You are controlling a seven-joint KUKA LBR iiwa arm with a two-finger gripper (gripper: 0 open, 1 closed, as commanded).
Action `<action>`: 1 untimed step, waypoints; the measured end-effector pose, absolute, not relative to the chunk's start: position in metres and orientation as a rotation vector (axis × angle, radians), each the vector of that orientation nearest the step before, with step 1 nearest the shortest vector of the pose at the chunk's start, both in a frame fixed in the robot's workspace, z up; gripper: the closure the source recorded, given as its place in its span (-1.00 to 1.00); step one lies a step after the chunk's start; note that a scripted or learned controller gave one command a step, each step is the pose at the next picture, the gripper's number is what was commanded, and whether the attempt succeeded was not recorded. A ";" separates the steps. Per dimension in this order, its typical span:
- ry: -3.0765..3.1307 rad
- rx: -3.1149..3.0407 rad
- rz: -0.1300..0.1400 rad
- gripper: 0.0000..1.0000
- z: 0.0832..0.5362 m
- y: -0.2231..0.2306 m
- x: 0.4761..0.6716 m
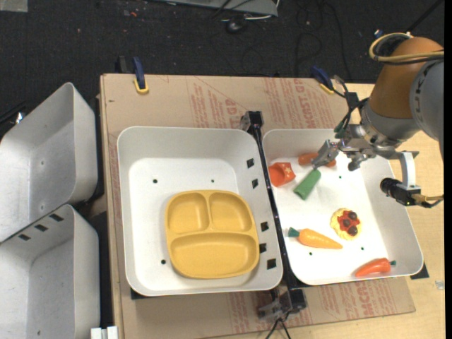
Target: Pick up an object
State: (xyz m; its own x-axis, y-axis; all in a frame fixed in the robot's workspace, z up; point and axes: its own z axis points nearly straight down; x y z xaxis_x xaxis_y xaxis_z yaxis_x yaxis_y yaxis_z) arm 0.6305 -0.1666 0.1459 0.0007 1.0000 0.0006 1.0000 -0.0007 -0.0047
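Note:
My gripper (pixel 340 159) hangs over the back of the right bin (pixel 395 217), its two fingers spread open with only white bin floor between them. Just left of its left finger lies a small orange piece (pixel 306 159). A green cylinder (pixel 308 183) lies slightly nearer and to the left, beside a red pepper (pixel 281 173). Further forward in the bin are a carrot (pixel 318 239), a round yellow tart with red berries (pixel 346 222) and a red chili (pixel 373 266).
The left bin (pixel 141 189) holds a yellow divided plate (pixel 211 233). Black clips run along the rim between the two bins. Two white tubs (pixel 42 189) stand off the bench at the left. The arm's grey and orange body (pixel 406 83) rises at the right.

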 end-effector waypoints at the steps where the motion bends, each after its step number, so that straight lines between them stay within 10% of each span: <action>1: -2.218 -2.220 0.004 -1.00 0.092 -0.166 0.630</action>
State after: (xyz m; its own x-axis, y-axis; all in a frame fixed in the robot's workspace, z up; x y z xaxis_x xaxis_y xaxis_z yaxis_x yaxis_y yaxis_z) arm 0.6295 -0.1659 0.0922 0.0007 1.0000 0.0004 1.0000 -0.0007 -0.0042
